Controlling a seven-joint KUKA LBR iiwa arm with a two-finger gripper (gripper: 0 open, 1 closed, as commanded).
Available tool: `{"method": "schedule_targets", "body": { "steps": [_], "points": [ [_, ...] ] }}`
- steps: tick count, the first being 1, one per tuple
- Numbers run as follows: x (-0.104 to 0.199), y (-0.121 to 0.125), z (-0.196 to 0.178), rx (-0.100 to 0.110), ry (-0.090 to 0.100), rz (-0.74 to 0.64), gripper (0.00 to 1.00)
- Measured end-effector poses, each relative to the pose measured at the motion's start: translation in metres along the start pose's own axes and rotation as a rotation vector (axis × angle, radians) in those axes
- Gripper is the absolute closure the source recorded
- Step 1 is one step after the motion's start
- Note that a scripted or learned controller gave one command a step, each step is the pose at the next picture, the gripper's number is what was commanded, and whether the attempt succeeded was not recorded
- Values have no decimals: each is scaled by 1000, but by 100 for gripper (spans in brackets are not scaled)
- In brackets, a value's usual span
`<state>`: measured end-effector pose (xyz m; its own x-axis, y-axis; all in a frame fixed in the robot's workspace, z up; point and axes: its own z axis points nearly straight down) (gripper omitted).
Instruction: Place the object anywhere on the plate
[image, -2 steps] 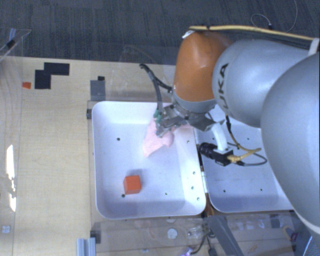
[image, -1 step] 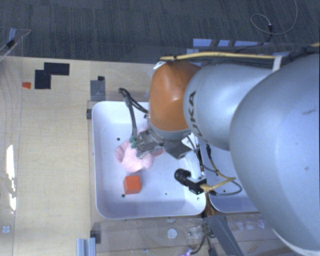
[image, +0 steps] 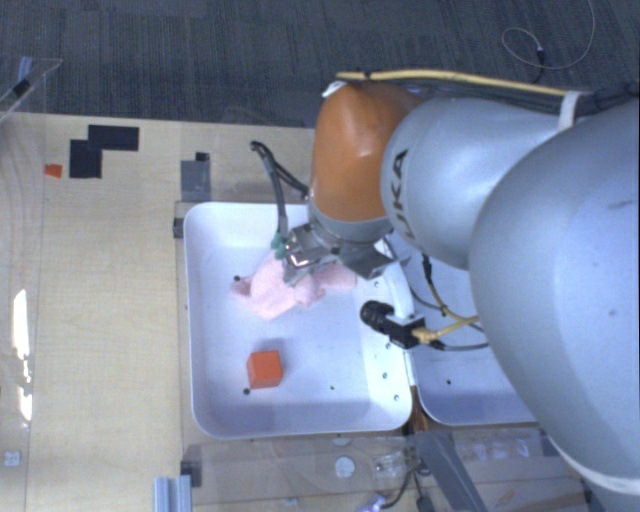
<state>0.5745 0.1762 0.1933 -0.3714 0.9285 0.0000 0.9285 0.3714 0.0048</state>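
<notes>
Risk: the claw (image: 298, 256) sits directly over the pale pink, soft, crumpled object (image: 275, 290); a lift may come up bare, or the limp mass may slip.
Object location: left white plastic bin (image: 215, 330), towards its far edge.
Other content: small orange cube (image: 265, 369) near the near edge.
Arm pose: wrist angled down, orange band (image: 350, 150) uppermost.
Claw state: cannot tell.
Plate: not identifiable.

Orange cube (image: 265, 369) — pink plate (image: 272, 291) apart
</notes>
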Motion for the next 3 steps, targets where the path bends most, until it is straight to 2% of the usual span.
{"method": "schedule_targets", "body": {
  "steps": [1, 2, 3],
  "points": [
    [52, -6, 76, 3, 1, -134, 100],
    [-33, -8, -10, -4, -2, -174, 100],
    [-71, -22, -47, -6, -4, -239, 100]
  ]
}}
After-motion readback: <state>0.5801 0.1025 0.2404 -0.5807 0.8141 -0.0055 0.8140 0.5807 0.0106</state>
